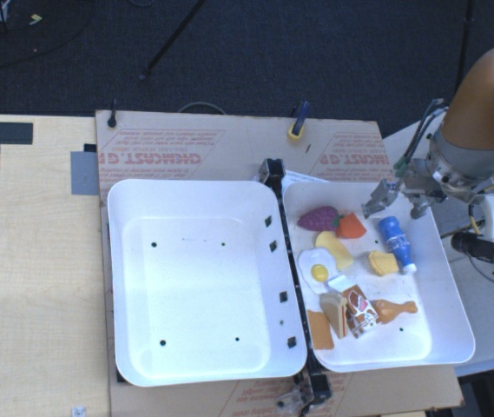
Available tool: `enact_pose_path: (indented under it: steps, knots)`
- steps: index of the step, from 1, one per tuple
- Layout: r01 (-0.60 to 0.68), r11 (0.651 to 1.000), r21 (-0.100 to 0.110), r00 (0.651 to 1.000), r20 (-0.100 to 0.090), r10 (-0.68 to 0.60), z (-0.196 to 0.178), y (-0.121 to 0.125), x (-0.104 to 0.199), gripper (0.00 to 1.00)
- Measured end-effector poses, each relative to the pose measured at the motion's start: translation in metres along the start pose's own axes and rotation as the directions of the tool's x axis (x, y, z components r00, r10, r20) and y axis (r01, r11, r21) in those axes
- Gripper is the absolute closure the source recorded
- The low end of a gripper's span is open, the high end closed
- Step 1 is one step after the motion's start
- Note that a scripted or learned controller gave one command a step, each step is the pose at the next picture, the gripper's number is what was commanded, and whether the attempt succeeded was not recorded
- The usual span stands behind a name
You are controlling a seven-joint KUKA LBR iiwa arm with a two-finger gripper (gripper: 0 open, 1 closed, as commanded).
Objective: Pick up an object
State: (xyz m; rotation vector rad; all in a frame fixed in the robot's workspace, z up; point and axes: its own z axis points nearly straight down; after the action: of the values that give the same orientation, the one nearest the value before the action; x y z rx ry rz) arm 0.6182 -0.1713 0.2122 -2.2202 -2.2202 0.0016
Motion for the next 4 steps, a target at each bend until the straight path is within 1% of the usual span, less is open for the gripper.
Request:
enact_pose_path:
  steps: [1,2,3,4]
  knots:
    - [0.003,1.0,0.011,1.0,-0.005,-0.003,0.109,-0.015,0.064,0.0]
    - [0.0,1.0,0.008,1.0,-0.002,0.0,0.127,0.009,0.087,0.0]
    - [-0.002,1.0,0.001,1.0,-0.001,0.002,0.114,0.01,0.085,1.0]
    - [0.011,1.0,-0.011,1.0,-0.005,-0.011,0.018,0.014,0.229,1.0]
